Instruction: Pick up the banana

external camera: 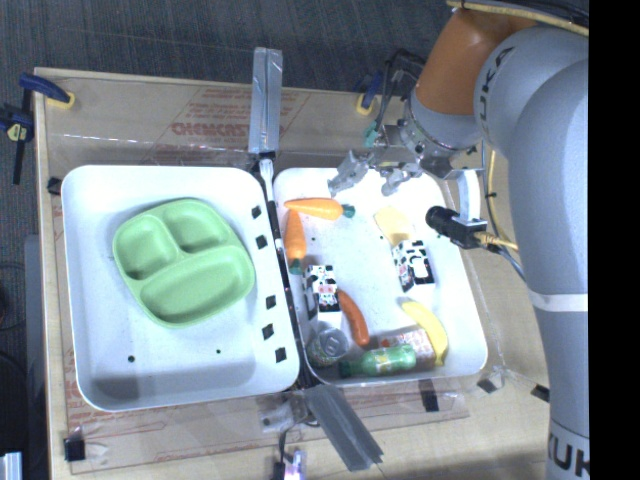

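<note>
The banana (427,328) is yellow and lies near the right bin's front right corner, beside a green bottle (383,361). My gripper (374,174) hangs over the far edge of the right bin (470,298), well behind the banana. Its two grey fingers (350,173) are spread apart with nothing between them.
The right bin also holds two carrots (315,208), an orange sausage-like piece (353,314), a yellow block (391,223), two black-and-white cartons (413,263) and a grey round lid (328,345). The left bin (90,358) holds a green divided plate (183,258).
</note>
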`<state>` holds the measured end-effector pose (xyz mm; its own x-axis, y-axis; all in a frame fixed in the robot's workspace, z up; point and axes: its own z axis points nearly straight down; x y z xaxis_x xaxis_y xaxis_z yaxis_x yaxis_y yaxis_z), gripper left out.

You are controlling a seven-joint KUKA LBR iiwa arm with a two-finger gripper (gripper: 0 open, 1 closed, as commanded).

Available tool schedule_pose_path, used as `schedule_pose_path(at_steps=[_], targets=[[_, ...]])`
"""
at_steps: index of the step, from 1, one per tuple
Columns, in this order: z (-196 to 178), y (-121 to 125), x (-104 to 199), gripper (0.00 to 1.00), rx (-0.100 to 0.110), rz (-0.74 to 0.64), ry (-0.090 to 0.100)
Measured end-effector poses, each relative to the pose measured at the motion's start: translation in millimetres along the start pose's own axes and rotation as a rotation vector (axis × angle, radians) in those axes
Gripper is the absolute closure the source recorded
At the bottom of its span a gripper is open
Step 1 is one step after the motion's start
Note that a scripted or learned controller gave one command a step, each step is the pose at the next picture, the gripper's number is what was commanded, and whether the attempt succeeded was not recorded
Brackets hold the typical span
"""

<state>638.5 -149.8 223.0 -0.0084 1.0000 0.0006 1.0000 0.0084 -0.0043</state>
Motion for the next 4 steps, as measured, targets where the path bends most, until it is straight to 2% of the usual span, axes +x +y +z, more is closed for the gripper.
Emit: schedule_pose_path(at_steps=[1,2,3,4], targets=[[70.8,-58.9,-19.3,0.0,0.0,-0.077,0.0],[18.3,-17.0,-59.8,0.0,-0.004,-0.105,-0.001],[35.8,-94.6,-59.9,0.0,-0.001,-0.329,0.0],[35.4,-156.3,-59.7,0.0,-0.003,-0.37,-0.001]])
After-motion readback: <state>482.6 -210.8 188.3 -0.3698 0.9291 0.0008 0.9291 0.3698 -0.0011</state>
